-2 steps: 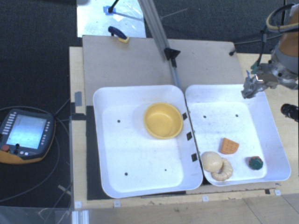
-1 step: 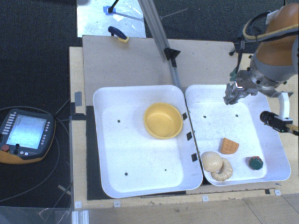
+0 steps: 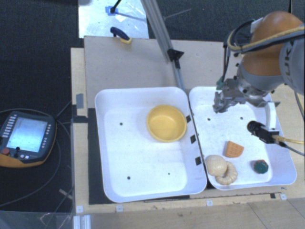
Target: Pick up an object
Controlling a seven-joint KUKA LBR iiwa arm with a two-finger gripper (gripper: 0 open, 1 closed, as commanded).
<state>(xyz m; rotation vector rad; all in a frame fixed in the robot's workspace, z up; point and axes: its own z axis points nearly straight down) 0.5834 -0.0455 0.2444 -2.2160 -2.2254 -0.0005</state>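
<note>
Gripper (image 3: 222, 104) of the grey and orange arm (image 3: 271, 42) hangs above the upper left part of the right bin (image 3: 209, 132), near the bin's top rim, with nothing seen in its grasp; from this angle it cannot be told whether it is wide or narrow. Moving from the left edge of the scene, a handheld control pendant (image 3: 26, 138) with a lit screen lies on the dark floor, well apart from the bench. Further right, a small blue and yellow clamp (image 3: 120, 34) sits at the top edge of the tan board (image 3: 133, 61) that lies behind the bins. The left bin (image 3: 124, 151) holds a single yellow bowl (image 3: 166, 123), upright, in its upper right area near the wall shared with the other bin. A slanted metal pole (image 3: 159, 25) runs from the top of the view down toward the gap between the two bins. In the right bin, the things to pick all lie in the lower half, apart from the gripper. A cream roll (image 3: 215, 164) sits near the lower left corner, touching a tan curved piece (image 3: 228, 174) just to its right. An orange wedge (image 3: 233, 149) lies just above those two. A small dark green ball (image 3: 260, 166) rests alone near the lower right corner.
</note>
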